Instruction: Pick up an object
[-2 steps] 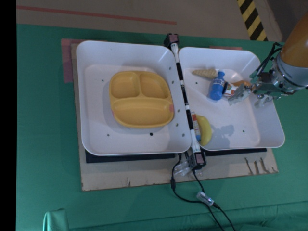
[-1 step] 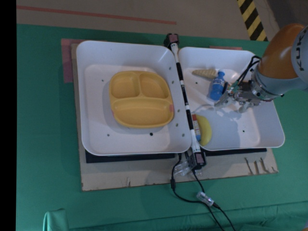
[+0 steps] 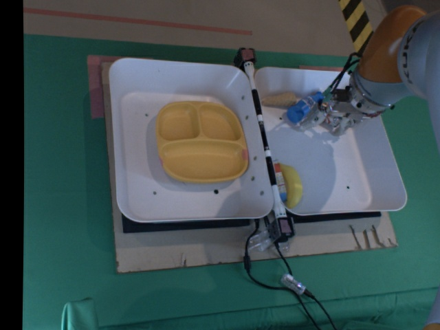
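Note:
In the right bin (image 3: 371, 177), my gripper (image 3: 331, 117) hangs low over the far part, below the orange band of the arm (image 3: 385, 53). A small blue and clear object (image 3: 301, 109) lies just left of the gripper, touching or nearly touching it; I cannot tell whether it is held. A tan wooden piece (image 3: 278, 100) rests beyond it, near the divider. A yellow banana-shaped object (image 3: 293, 185) lies at the near left of this bin, with a small red and blue item (image 3: 278, 173) against the divider.
The left bin (image 3: 130, 115) holds a yellow divided plate (image 3: 201, 141). A black-and-white bar (image 3: 261, 126) runs between the bins. Cables (image 3: 289, 280) trail over the green cloth in front. Yellow-black hazard tape (image 3: 352, 9) marks the floor behind.

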You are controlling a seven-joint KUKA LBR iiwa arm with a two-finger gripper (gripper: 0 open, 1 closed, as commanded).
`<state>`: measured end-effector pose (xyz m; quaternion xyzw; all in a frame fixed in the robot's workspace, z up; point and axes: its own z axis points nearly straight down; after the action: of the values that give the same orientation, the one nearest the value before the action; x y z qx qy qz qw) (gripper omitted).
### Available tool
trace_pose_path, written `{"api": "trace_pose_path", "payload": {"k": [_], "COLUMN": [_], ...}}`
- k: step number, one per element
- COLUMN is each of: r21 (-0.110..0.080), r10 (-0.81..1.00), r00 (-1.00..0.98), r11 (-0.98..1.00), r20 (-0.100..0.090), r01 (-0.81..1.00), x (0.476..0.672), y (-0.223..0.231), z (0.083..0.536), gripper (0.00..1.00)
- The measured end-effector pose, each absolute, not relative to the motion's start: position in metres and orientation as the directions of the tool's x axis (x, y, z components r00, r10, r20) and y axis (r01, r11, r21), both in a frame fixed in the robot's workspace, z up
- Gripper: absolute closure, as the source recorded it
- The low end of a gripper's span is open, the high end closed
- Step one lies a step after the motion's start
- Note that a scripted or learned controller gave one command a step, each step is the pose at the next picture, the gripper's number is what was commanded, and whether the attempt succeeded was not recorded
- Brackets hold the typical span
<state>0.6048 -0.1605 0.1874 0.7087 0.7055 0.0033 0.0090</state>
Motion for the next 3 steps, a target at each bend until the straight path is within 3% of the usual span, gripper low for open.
{"api": "trace_pose_path", "payload": {"k": [1,2,3], "r21": [0.014,0.009,0.022], "r10": [1.000,1.000,1.000], "r00": [0.004,0.005,0.008], "r11": [-0.004,-0.005,-0.008], "r20": [-0.008,-0.003,-0.011], "r01": [1.000,1.000,1.000], "x": [0.633,0.673,0.676], "y": [-0.125,-0.150,-0.151], "z": [0.187,0.186,0.204], "gripper": [0.00,0.00,1.00]}}
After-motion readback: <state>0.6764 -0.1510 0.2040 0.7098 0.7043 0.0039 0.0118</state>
